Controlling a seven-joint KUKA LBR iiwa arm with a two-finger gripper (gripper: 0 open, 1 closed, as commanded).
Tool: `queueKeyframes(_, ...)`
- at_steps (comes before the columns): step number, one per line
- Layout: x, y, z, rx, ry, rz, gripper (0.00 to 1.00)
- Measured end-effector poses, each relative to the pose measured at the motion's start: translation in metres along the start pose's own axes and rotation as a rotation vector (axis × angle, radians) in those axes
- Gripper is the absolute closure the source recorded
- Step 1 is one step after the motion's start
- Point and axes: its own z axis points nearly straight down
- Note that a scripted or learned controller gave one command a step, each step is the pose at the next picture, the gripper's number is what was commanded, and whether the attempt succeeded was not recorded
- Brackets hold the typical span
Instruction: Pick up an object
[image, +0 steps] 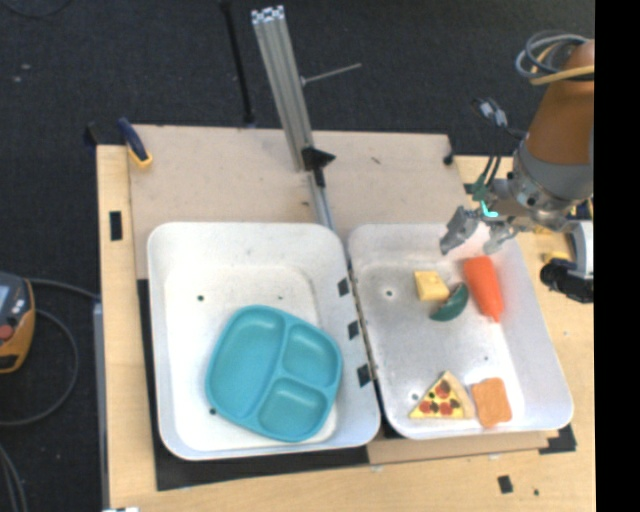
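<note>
Nearest the camera, along the lower edge of the right bin (540, 330), lie a pizza slice toy (441, 398) with red toppings and, just beside it on the right, a small orange block (491, 401). Level with them in the left bin (180, 260) sits a teal divided plate (275, 372), tilted a little, its three compartments facing up. Farther back in the right bin a yellow cheese-like cube (431, 286) rests near the middle, with a dark green curved piece (452, 304) touching its lower right corner, and an orange carrot-shaped toy (484, 284) lies lengthwise just to the right of both, nearly against the green piece. Beyond the carrot, over the far right corner of that bin, hangs the gripper (478, 233), its two grey fingers spread apart with nothing between them, one toward the bin's middle and one above the carrot's far end. Above it rises the grey wrist and the orange band of the arm (560, 120). At the back, a slanted aluminium post (288, 90) stands on the bench (220, 170) between the bins
</note>
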Motion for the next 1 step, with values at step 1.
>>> queueKeyframes(1, 0.0000, 0.0008, -0.0017, -0.003, -0.001, 0.000, 0.00)
